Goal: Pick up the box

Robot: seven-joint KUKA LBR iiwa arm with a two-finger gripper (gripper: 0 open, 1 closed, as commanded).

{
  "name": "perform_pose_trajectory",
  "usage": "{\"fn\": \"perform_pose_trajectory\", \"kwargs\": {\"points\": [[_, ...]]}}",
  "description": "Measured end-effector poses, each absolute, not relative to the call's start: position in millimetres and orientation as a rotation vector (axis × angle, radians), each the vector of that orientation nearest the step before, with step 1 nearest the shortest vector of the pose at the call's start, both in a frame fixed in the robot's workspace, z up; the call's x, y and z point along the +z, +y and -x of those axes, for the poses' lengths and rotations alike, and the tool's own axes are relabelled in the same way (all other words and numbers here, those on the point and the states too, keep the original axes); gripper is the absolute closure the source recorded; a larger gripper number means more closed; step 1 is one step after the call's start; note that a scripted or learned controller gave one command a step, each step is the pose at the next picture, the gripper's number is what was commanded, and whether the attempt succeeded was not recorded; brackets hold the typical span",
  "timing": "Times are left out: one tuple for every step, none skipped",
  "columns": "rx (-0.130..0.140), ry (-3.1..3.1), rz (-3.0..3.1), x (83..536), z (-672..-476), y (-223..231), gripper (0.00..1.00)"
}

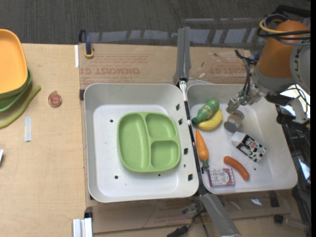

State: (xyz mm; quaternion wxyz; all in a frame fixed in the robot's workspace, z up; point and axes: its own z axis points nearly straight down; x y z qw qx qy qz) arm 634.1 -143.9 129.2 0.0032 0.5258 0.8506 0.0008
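Pink printed cardboard box (pixel 221 177) is seen flat at the right white bin's (pixel 279 180) near edge, beside an orange sausage (pixel 237 167) and carrot (pixel 201 145). Farther back lie a black-and-white carton (pixel 251 148), yellow banana (pixel 210 122) and green bottle (pixel 206 110). The left white bin (pixel 101 181) contains a green divided plate (pixel 148 141). The gripper (pixel 238 104) hovers at the rear; its opening cannot be judged.

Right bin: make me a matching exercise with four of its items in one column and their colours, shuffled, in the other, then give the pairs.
Items:
1. banana
2. carrot
3. box
4. bottle

Colours:
A. green
B. pink
C. yellow
D. orange

Pairs: 1-C, 2-D, 3-B, 4-A
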Motion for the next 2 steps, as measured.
{"fn": "perform_pose_trajectory", "kwargs": {"points": [[0.003,2.662,-1.651,138.7,-634.5,-145.2,1.00],[0.004,2.658,-1.653,147.9,-634.9,-146.5,1.00]]}}
